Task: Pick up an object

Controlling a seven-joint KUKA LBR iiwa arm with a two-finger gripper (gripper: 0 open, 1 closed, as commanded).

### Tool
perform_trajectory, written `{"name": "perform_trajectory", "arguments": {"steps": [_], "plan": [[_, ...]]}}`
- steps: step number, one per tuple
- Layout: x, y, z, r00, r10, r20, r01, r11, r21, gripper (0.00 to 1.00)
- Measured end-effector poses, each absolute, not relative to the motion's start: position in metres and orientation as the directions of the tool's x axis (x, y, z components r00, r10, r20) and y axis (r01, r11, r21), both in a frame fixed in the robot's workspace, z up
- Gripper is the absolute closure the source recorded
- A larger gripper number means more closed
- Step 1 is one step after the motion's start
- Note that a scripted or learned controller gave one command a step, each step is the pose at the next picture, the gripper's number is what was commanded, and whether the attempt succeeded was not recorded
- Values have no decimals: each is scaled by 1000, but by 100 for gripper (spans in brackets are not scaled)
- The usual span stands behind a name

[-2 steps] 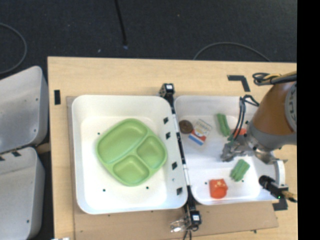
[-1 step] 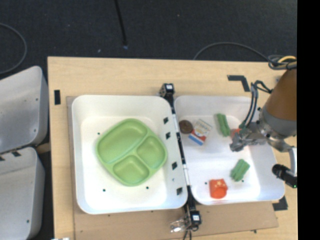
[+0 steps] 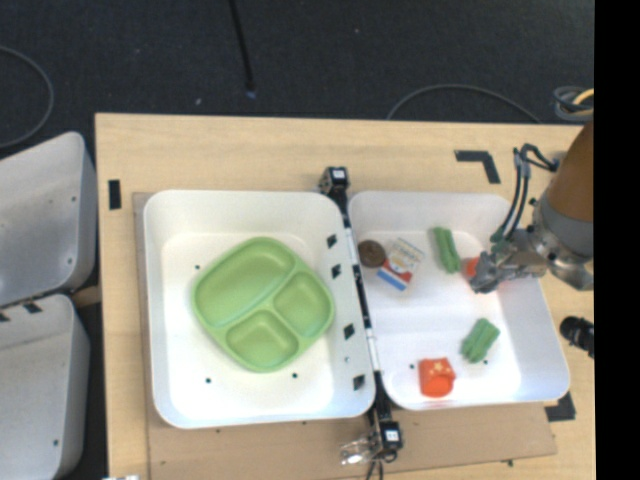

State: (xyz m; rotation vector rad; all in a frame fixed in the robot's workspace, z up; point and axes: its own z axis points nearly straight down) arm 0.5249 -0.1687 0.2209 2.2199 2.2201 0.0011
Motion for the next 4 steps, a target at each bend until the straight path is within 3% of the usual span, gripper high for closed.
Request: {"name": "perform_trajectory", "arguments": {"steps": [1,4], "plan": [[527,-179,281,-3,1000,-3,1000,3,7,100],[565,-28,278,-7,1000,1,1000,7,2,100]]}}
